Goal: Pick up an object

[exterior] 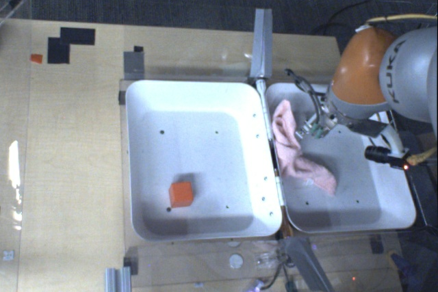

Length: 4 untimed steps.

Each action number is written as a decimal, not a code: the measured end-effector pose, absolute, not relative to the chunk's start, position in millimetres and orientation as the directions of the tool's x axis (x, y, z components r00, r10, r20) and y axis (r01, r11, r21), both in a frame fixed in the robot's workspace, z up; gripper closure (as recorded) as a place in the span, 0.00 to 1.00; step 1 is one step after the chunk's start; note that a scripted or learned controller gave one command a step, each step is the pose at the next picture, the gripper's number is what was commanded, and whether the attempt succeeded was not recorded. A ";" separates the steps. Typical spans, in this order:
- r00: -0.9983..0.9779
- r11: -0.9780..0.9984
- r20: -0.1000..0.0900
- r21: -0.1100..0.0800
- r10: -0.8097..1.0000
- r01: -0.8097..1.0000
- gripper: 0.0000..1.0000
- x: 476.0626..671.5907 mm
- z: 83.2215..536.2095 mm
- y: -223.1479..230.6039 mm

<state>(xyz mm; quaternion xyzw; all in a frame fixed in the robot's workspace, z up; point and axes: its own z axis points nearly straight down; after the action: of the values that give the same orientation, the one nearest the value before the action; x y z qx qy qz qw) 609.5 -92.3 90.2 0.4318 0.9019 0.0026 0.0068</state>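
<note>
A small orange block (181,194) lies in the left bin (144,147), near its front. A crumpled pink cloth (295,150) sprawls along the left side of the right bin (383,208), one end draped toward the divider. My gripper (313,126) hangs low in the right bin, just to the right of the cloth's upper part, under the orange wrist band (363,72). It sits close beside the cloth; contact is too small to make out.
A metal post (261,44) rises behind the seam between the bins. Cables (390,157) trail over the right bin's right side. Black and orange markers (65,44) lie on the wooden bench at far left.
</note>
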 end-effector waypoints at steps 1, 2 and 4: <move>-0.746 0.746 -0.018 0.011 0.666 0.665 0.00 621.7 275.0 -146.0; -0.746 0.746 -0.017 0.010 0.665 0.665 0.00 621.5 274.3 -145.8; -0.582 0.582 -0.013 0.015 0.813 0.813 0.00 648.4 95.1 -87.9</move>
<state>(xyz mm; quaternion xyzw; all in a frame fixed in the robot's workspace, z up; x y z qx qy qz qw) 648.4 -87.9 95.1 0.4572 0.8893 0.0039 0.0091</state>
